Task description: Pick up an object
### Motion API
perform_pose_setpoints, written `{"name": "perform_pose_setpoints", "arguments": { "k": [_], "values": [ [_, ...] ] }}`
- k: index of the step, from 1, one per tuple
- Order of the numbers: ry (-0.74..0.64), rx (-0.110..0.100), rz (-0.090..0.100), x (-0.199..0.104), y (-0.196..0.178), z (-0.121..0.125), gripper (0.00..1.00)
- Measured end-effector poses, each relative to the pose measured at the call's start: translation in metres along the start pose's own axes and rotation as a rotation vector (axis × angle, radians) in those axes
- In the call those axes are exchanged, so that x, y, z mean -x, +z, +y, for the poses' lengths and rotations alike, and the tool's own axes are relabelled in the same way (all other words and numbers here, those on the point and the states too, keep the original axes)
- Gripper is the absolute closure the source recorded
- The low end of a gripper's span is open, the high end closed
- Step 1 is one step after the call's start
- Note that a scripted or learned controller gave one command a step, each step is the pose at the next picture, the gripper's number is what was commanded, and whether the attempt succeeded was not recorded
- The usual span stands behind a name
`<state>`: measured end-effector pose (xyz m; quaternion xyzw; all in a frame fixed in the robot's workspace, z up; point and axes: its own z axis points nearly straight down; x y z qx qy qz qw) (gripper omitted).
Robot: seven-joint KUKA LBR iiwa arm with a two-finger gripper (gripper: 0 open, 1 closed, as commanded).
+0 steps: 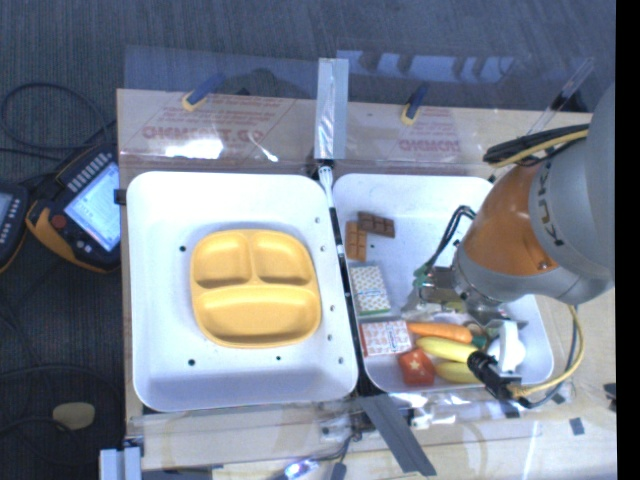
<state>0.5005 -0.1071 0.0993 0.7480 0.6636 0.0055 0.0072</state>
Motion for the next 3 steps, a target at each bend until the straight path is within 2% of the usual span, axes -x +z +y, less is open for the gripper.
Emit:
{"name": "perform_pose_setpoints", "arguments": {
  "k": [1,2,3],
  "values": [
    [0.202,-0.022,-0.004,-0.003,-0.096,-0.010,1.00],
    [0.202,-0.022,-0.004,-0.003,-0.096,-0.010,0.00],
    [0.227,-0.022,0.004,0.053,-0.003,0.007,0.00]
  ]
}}
